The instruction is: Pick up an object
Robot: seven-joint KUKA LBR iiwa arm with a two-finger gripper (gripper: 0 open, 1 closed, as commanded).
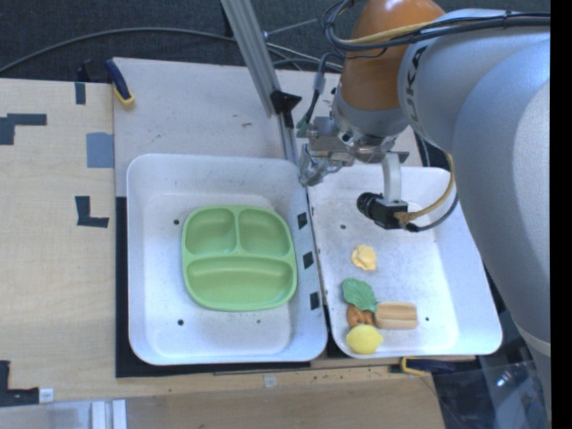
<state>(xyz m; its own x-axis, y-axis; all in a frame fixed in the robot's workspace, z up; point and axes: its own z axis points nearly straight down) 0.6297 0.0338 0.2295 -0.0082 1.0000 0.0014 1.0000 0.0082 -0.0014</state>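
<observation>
Several small toy foods lie in the right bin (pixel 447 266): a pale yellow piece (pixel 364 257), a green leaf (pixel 358 292), a small orange piece (pixel 358 316), a tan bun-like piece (pixel 397 315) and a yellow lemon (pixel 364 339). My gripper (pixel 310 170) hangs over the far left corner of the right bin, close to the wall between the two bins. It is well behind the foods and touches none of them. I see nothing held in it.
A green divided plate (pixel 239 257) lies in the left bin (pixel 147 239). A slanted metal post (pixel 255 52) rises behind the bins, close to my wrist. A black fitting with a cable (pixel 382 209) hangs under the arm.
</observation>
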